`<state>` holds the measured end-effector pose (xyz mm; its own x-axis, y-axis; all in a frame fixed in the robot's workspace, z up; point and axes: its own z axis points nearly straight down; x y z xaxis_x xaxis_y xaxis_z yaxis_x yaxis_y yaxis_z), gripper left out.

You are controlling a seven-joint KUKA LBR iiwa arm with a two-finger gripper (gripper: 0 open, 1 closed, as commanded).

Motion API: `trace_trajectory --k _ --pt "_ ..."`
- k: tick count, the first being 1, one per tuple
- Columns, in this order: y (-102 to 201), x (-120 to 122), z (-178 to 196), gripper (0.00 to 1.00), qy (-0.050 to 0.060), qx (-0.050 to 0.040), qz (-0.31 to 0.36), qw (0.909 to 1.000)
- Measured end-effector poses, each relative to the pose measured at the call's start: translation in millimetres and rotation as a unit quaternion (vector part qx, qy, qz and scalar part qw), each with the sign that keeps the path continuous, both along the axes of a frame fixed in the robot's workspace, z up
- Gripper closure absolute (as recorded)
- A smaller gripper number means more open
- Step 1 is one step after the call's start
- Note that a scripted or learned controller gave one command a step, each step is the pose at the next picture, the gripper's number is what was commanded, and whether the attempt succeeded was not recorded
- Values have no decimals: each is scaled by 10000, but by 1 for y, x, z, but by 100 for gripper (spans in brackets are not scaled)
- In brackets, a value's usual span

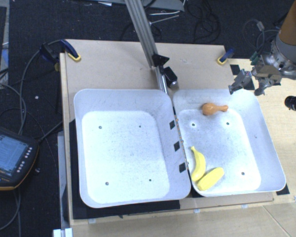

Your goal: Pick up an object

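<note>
The end effector (251,83) hangs open and empty beyond the right bin's (266,147) far corner. In that bin I see a drumstick (213,108), light, stiff; I'd pinch its thick end.

You get the arm (292,31) cut off by the right edge, just wrist and orange band in frame. End effector (250,84) is small and cluttered, finger state unreadable. Lemon (210,178) overlaps the banana's (198,164) lower end. Pendant (9,157) at left is clipped by the edge, screen illegible.
</note>
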<state>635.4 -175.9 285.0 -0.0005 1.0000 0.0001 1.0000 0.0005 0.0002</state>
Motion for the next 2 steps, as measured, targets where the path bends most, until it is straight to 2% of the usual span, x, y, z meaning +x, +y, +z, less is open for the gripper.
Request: trace_trajectory --k 1,2 --pt "-9 -1 -48 0 21 3 -5 10000" --pt "-4 3 -110 0 27 6 1 10000"
